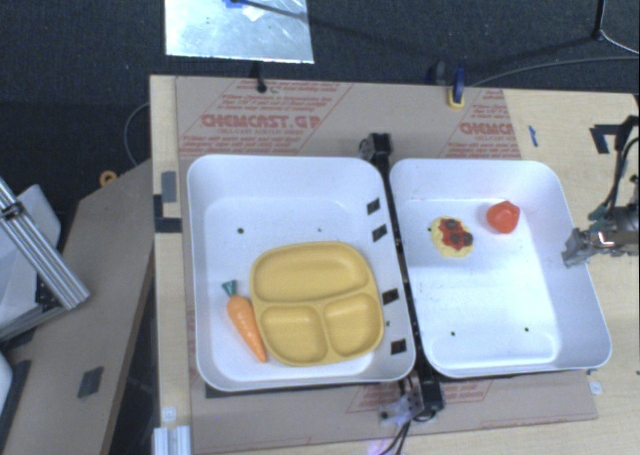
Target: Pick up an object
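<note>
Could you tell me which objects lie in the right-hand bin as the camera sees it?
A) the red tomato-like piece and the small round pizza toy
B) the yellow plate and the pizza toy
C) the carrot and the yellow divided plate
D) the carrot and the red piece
A: the red piece and the small pizza toy lie in the right bin, while the carrot and yellow plate sit in the left bin.

Carrot (244, 326), yellow tray (316, 301) left bin; pizza (452, 237), tomato (503, 216) right

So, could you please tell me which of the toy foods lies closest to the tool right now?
The red tomato in the right bin, nearest the tool at that bin's right rim. The little pizza lies further left; the carrot is in the left bin.
</note>
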You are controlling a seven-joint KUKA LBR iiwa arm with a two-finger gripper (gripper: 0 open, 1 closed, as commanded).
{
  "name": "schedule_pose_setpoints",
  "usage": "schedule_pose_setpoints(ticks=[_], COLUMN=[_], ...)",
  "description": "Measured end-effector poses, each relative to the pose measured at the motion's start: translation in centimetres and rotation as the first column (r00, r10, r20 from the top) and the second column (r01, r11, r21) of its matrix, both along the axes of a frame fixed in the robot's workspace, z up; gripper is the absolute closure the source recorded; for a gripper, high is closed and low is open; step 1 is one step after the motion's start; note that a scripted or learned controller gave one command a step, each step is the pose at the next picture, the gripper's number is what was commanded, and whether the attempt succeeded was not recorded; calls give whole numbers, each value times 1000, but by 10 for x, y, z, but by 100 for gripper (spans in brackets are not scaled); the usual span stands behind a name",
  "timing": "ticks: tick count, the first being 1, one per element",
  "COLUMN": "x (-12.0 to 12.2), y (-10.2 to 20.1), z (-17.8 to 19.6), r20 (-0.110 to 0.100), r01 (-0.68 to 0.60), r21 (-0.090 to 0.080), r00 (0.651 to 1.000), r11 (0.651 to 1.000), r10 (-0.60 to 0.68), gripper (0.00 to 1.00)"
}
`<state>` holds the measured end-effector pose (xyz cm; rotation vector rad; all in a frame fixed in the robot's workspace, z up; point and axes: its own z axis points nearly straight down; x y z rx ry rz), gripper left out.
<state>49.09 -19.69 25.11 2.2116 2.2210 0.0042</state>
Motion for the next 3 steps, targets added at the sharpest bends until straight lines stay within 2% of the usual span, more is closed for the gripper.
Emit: schedule_pose_setpoints(ticks=[1,2,3], x=[18,42,61], y=[50,104,143], z=[-13,-5,-7], r20=[-5,-3,-3], r01=[-6,-7,-5], r21=[5,4,4], r00=[1000,1000,1000], r11=[1000,1000,1000], r10=[6,7,5], gripper=[100,100,100])
